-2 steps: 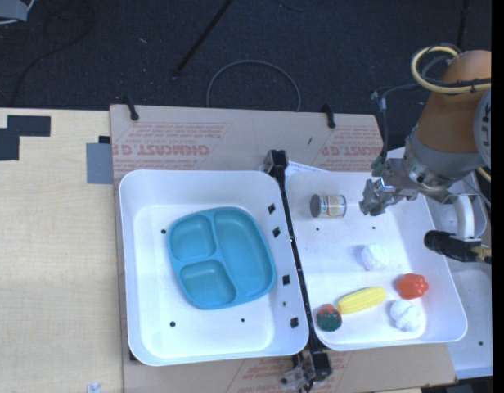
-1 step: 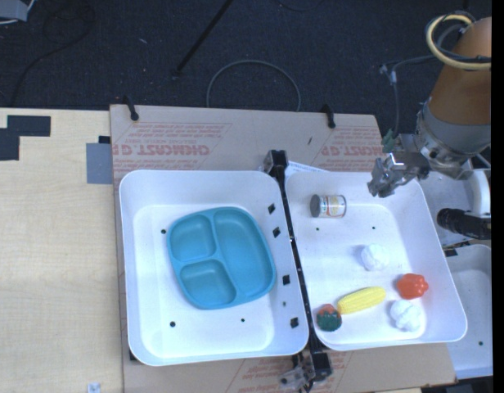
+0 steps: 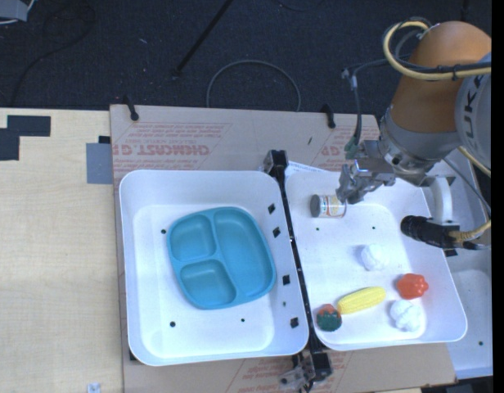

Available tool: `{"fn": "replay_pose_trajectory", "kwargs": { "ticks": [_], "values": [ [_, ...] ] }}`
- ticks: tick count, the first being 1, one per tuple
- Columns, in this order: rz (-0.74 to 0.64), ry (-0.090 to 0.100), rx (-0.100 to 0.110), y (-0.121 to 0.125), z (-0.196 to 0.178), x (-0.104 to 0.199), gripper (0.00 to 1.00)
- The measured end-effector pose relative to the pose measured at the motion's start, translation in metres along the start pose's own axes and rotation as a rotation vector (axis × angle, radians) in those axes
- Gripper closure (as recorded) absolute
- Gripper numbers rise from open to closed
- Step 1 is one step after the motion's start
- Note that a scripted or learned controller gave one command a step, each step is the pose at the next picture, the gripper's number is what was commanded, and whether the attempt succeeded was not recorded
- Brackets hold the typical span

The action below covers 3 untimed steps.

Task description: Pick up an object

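My gripper (image 3: 351, 190) hangs over the back left of the right bin (image 3: 452, 334), just above and to the right of a small jar (image 3: 327, 206) that lies on its side with a grey cap. The jar rests on the bin floor, close to the gripper; I cannot tell whether they touch. Further forward in the same bin lie a white crumpled piece (image 3: 371, 257), a yellow corn cob (image 3: 361, 300), a red vegetable (image 3: 411, 285), a white lump (image 3: 406, 315) and a green and red item (image 3: 328, 318).
The left bin (image 3: 146, 334) holds a blue divided plate (image 3: 221, 256). A black divider (image 3: 288, 244) runs between the two bins. Cardboard lies under both bins, and the wooden bench extends to the left.
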<state>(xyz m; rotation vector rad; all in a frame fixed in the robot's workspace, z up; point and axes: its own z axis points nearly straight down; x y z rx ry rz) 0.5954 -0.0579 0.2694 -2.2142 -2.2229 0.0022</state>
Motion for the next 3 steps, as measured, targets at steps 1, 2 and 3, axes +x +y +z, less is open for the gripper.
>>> {"fn": "replay_pose_trajectory", "kwargs": {
  "ticks": [1, 2, 3],
  "values": [
    [0.001, -0.001, 0.002, -0.012, 0.021, 0.046, 1.00],
    [0.001, -0.001, 0.002, -0.032, 0.034, 0.100, 1.00],
    [0.001, -0.001, 0.002, -0.045, 0.031, 0.149, 1.00]
  ]
}}
